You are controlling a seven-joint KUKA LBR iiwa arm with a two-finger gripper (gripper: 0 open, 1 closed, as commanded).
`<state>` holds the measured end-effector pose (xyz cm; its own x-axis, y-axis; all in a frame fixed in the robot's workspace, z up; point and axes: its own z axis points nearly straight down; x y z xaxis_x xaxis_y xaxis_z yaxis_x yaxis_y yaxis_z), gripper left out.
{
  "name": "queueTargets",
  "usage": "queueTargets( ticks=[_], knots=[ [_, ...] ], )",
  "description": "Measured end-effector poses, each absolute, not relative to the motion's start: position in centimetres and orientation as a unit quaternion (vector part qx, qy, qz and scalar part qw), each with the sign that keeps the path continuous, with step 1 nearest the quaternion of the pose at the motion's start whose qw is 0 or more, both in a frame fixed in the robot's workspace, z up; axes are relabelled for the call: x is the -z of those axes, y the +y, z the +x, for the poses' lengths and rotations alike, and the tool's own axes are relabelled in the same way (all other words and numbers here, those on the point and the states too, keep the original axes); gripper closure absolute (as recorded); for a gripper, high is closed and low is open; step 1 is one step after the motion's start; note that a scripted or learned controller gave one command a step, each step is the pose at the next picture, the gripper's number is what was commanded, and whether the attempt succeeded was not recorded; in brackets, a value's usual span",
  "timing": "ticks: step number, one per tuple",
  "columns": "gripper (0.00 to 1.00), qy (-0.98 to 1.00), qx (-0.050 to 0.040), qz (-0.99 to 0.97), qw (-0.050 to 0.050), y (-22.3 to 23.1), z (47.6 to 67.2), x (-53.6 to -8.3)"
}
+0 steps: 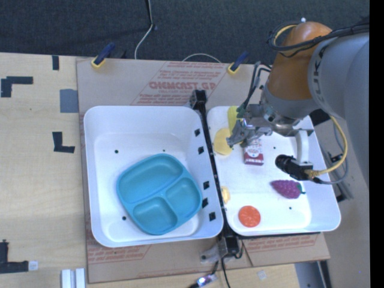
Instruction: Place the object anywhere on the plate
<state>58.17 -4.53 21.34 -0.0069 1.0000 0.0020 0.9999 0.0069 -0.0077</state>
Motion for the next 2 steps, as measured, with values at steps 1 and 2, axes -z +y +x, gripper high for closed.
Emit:
queueTargets(
  ticks=[1, 2],
  knots=[
    [1.00, -0.710, -0.0019, -0.704, 0.003, 1.4, 59.1, -21.6],
    [1.00, -0.710, -0.0025, -0.704, 0.003, 7.1, 59.9, -21.2]
  ],
)
